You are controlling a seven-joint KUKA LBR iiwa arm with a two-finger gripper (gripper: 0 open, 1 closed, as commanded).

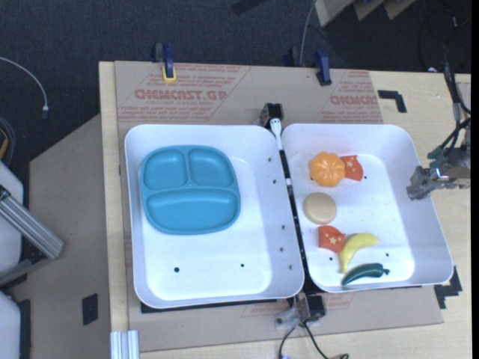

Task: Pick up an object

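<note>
The right bin (397, 144) holds several toy foods. An orange fruit (327, 168) lies beside a red piece (352, 168) near the bin's upper middle. Below them sits a beige round piece (320, 208). Further toward the front are a red strawberry-like piece (331, 238), a yellow banana (356, 247) and a dark green vegetable (364, 273). My gripper (426, 182) hangs over the right rim of this bin, apart from all the foods, and it looks small and grey here. Nothing shows in its grasp.
The left bin (254, 260) carries a blue divided plate (191, 190) in its upper left. A black hinge strip (287, 193) runs between the bins. Blue clamps (166, 57) (322, 66) sit on the board's far edge. Cables hang at the right.
</note>
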